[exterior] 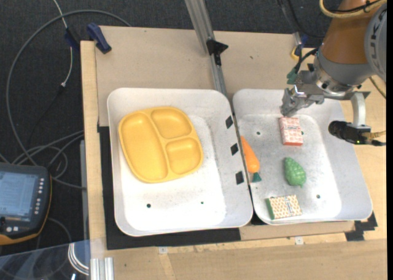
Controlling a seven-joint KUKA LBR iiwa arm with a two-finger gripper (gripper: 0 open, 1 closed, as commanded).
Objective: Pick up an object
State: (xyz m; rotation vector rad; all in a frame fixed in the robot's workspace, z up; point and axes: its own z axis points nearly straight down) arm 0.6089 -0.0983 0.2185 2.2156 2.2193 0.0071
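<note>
The arm reaches over the right bin's far edge; the gripper hangs just above the red-and-white box. Its opening cannot be judged. Bare wooden bench, dark carpet around.

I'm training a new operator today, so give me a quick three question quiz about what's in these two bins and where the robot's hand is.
1. True or false: the yellow divided tray lies in the left bin.
2. Which item lies nearest the hand? A) green toy B) red and white box C) toy carrot
3. Fill in: the patterned packet lies near the ___ edge of the right bin, the edge closest to the camera.

Key: 1 true; 2 B; 3 front
</note>
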